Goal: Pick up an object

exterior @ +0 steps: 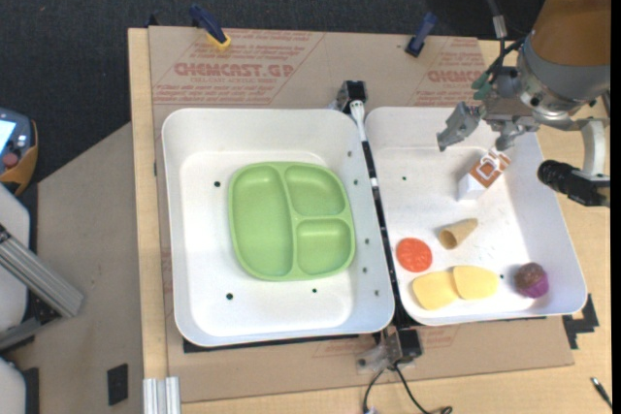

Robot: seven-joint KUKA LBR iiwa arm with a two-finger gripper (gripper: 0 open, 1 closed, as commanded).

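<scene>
Over the right bin (572, 247), toward its far side, the gripper (483, 125) hangs with its jaws spread apart — nothing between them. Just below sits a small orange-and-white block (485, 172). Nearer lie a tan cone (457, 233), red disc (414, 255), yellow pieces (454, 286), purple ball (531, 279). Left bin (184, 208) holds a green divided plate (290, 219).

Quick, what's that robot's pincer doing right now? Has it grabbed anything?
Pincer: open, holding nothing; it hangs over the right bin, just above the small white and orange block.
</scene>
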